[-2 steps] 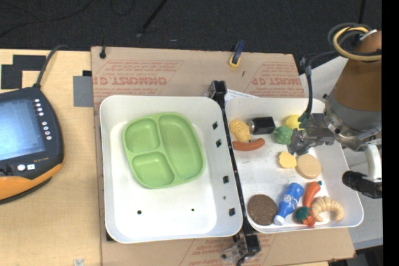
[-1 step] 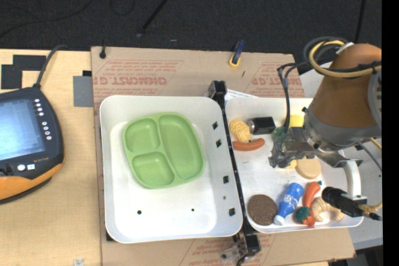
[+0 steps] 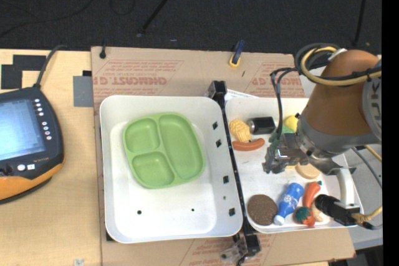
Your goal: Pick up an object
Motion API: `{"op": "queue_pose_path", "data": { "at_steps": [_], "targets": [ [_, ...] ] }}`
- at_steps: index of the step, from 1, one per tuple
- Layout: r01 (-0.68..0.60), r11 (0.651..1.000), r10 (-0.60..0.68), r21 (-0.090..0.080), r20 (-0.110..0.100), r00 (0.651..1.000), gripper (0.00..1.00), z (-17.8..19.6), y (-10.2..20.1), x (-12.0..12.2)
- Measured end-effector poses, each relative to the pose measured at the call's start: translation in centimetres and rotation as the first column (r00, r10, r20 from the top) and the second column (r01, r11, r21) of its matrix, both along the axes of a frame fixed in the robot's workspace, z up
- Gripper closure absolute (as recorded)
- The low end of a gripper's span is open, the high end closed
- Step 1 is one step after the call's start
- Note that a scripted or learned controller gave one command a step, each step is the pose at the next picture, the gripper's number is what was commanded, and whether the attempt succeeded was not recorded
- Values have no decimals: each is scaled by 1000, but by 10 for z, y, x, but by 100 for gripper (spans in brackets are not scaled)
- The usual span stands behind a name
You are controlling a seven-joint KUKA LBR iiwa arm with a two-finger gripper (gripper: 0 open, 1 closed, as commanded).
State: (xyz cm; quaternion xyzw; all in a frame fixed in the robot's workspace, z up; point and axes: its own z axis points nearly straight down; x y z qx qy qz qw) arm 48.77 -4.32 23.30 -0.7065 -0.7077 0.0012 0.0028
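- The flat brown cardboard sheet (image 3: 156, 71) lying under the two bins bears red printed lettering near its far edge; it stands upside down from the camera's side, and the larger line looks like "CHEMCAST GP", though the letters are blurred
- A smaller red line beside it on the same sheet is too small to read
- More red print shows on the cardboard's near edge, below the bins, and cannot be made out
- The grey handheld control pad with a lit screen (image 3: 22, 137) shows nothing legible
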Motion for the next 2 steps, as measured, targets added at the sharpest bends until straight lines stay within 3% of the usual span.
{"op": "queue_pose_path", "data": {
  "at_steps": [1,2],
  "targets": [
    [1,1000,-1,-2,2,1000,100,-3,3,13],
    [2,1000,-2,-1,0,1000,100,-16,0,6]
  ]
}}
